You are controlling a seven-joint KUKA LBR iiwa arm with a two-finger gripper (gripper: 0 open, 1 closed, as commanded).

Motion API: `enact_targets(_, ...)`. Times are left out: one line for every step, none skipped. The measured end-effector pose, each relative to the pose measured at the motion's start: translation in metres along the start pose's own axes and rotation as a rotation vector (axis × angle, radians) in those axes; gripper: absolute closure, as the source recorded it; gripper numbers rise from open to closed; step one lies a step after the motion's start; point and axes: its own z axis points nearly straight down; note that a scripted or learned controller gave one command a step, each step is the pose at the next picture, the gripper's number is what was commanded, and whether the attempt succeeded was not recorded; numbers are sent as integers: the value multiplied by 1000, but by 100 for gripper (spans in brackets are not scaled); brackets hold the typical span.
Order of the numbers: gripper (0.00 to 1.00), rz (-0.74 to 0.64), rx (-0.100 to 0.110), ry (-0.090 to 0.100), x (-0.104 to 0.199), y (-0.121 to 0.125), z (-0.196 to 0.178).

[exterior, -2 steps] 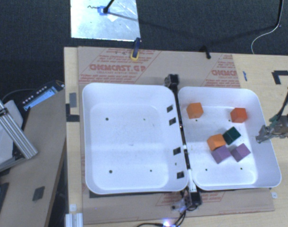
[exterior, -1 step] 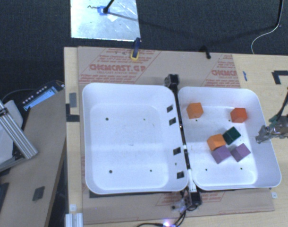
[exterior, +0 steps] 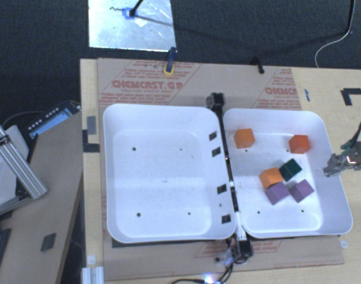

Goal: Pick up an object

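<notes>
Camera view: you look down at a slant on a bench point(exterior: 139, 78) bearing two shallow white bins side by side.
Left bin point(exterior: 118, 158): you see bare white floor with a few small dark dots, and nothing lying in it.
Right bin point(exterior: 328, 176): it holds all six blocks that you can see.
Orange cube, far left point(exterior: 244, 138): it sits alone near the divider, well apart from the rest.
Orange cube, far right point(exterior: 299, 144): it lies near the bin's right wall, on the far side.
Cluster: an orange block point(exterior: 271, 177) touches a dark green block point(exterior: 290, 168) on its right; a purple block point(exterior: 277, 192) sits just below the orange one, and a second purple block point(exterior: 301, 190) lies just beside it to the right.
Gripper point(exterior: 336, 165): you find it at the right rim of the right bin, beyond the wall, near the cluster but apart from every block.
Jaws: too small and blurred at the frame edge; you cannot tell how they stand, and nothing is visible between them.
Divider: a dark strip with black clips point(exterior: 219, 152) runs between the bins.
Beyond the bench: a shiny metal sheet point(exterior: 131, 16) lies on dark carpet at the top.
</notes>
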Motion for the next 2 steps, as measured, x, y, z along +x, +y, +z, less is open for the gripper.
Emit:
enact_targets(100,-3,-3,-1,0,1,-11)
enact_targets(100,0,0,0,0,0,-15)
